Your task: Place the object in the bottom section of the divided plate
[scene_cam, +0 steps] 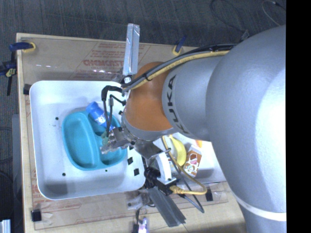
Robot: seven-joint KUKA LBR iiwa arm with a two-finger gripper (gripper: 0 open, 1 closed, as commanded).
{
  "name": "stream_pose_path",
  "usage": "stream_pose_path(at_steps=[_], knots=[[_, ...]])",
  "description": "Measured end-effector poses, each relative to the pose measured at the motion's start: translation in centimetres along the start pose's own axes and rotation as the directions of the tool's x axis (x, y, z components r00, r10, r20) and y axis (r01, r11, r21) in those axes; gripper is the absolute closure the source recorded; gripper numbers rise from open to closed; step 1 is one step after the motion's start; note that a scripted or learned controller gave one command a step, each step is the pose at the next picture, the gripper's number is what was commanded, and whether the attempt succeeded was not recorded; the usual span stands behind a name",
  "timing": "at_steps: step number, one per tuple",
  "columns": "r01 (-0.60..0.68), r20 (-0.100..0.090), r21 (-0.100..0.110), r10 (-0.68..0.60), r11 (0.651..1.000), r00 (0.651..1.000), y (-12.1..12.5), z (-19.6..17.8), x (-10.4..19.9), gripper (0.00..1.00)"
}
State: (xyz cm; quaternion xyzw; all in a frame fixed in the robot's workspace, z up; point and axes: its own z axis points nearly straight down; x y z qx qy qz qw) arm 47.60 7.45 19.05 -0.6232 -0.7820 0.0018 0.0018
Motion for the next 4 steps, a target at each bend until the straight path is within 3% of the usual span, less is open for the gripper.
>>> stream_pose_path(at_steps=[1,2,3,4], knots=[[-0.027,0.001,-0.002,0.027,1.000,1.000,0.5,0.0,2.2,1.00],[0.003,-0.001,-0.012,-0.003,1.000,1.000,1.8,9.5,6.3,1.00],[-0.023,0.000,-0.002,0.023,1.000,1.000,1.5,-3.3,6.6,1.00],[-0.023,0.000,-0.001,0.023,1.000,1.000,1.5,-3.3,6.7,0.00]])
